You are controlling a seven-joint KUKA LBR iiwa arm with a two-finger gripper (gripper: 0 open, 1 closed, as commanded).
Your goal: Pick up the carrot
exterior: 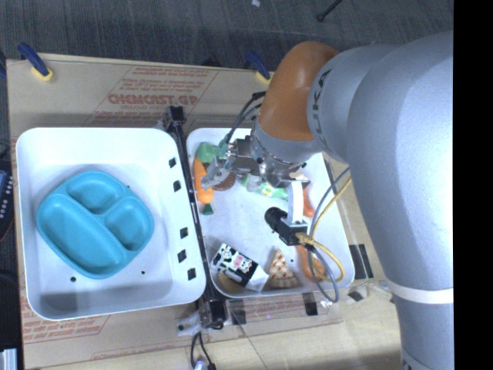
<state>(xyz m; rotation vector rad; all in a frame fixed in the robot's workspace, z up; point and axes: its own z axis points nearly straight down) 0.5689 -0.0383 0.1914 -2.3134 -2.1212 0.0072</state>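
Carrot at nine o'clock of the gripper
The carrot [203, 182] lies lengthwise twelve-to-six, just beside the gripper [223, 169]; finger state unreadable.

A robotics lab: clamped cardboard-covered bench [154, 91], two white bins [31, 230], cabled industrial arm [385, 129].

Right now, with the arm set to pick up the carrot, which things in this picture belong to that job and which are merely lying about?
Part of the job:
- carrot, by the right bin's left wall
- gripper, low over the carrot
- right bin, where the carrot lies

Lying about:
- blue divided plate in the left bin
- black-and-white carton
- pizza slice toy
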